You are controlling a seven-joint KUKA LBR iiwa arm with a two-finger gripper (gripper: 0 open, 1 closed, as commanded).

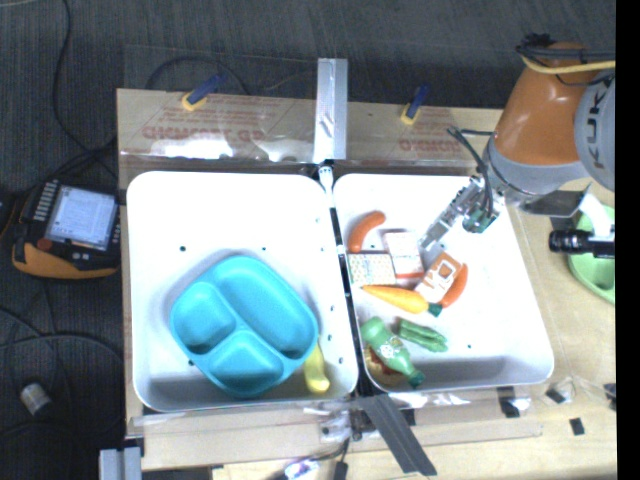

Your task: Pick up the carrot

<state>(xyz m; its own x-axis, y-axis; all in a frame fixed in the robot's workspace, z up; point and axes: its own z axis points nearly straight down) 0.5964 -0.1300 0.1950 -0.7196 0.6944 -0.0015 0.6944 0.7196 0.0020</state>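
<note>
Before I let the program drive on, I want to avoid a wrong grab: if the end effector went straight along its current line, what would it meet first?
Probably the small white box beneath the end effector, not the carrot just beyond; depth is unclear.

Carrot (398, 296) hemmed: cartons (392, 258) above, greens (420, 334) below.
</note>
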